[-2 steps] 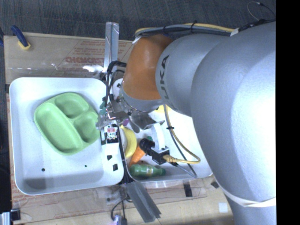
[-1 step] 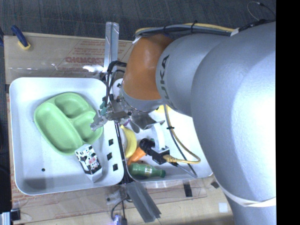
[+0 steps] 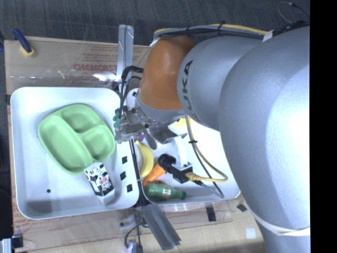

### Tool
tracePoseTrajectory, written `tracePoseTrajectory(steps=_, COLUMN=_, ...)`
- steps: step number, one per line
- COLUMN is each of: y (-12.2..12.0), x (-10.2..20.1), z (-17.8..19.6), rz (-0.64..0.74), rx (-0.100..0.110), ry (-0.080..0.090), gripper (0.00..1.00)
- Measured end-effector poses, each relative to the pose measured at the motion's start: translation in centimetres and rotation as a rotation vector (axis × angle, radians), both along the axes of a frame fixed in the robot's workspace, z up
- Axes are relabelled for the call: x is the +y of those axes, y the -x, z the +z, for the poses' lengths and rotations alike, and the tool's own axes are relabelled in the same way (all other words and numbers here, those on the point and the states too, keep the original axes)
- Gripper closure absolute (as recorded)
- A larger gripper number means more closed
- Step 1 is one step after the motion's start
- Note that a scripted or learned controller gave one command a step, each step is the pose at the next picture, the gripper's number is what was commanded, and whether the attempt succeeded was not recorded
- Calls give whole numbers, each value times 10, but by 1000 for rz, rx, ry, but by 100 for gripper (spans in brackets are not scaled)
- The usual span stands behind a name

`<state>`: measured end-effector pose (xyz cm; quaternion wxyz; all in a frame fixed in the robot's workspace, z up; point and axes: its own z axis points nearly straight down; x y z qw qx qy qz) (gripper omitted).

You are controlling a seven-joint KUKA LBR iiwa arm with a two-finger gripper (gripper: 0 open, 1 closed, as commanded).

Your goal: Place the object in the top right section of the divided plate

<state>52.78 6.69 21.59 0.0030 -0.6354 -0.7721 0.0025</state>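
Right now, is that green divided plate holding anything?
Empty: all sections of the green divided plate show bare green; the black-and-white carton sits beside it.

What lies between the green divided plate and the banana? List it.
In the camera view, the side walls of the two white bins, where they meet, run between the green divided plate and the banana. The gripper hangs over that divide, further up.

A pale green plastic divided plate (image 3: 76,136) with three sections lies flat in the left white bin (image 3: 31,194), turned at a slant, its largest section toward the lower left. Near its lower right edge, apart from it, lies a small white box with black cow-like patches (image 3: 99,178).
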Motion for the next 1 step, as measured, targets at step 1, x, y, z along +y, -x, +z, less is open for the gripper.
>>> tracePoseTrajectory(steps=1, y=40, x=-3, z=-25, rz=56, rx=-2, ry=1, gripper=100)
